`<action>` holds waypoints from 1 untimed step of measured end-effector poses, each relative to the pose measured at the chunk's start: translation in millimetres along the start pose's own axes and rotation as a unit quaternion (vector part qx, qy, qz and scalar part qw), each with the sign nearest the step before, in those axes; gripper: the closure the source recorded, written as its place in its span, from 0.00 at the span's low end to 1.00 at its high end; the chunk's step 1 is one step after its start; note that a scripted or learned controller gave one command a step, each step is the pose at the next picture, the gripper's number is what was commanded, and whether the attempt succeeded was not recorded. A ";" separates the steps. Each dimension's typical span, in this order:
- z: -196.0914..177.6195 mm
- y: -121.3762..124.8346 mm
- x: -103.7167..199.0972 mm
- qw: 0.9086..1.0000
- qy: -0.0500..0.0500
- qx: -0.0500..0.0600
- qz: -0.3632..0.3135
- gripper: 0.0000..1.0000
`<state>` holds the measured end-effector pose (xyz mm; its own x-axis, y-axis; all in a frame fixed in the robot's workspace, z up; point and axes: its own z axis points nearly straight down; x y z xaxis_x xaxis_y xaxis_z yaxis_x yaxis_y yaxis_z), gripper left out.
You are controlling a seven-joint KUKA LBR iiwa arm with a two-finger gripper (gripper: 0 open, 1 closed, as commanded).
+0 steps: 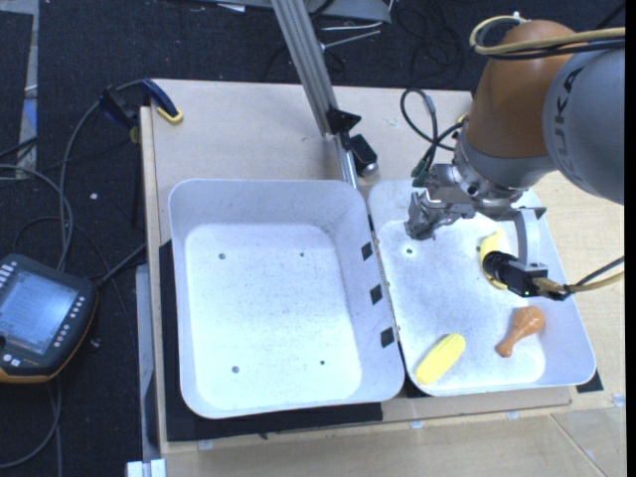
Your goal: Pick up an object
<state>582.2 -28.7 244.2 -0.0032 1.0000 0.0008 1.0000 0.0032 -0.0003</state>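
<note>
While the gripper (pixel 425 222) hovers at the right bin's (pixel 571 371) eleven o'clock corner, its jaws' spread impossible to tell, a yellow corn cob (pixel 439 358) waits at six o'clock; a centred, square descent would serve best.

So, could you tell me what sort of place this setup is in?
Most likely a robotics lab: a grey and orange arm reaches over two white bins on a bench, a teach pendant lies on the dark floor, and cables trail around.
</note>
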 end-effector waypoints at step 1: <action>6.3 -16.3 59.8 1.000 0.000 0.000 -0.001 1.00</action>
<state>565.7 31.0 237.9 -0.0047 1.0000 0.0012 1.0000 0.0047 -0.0010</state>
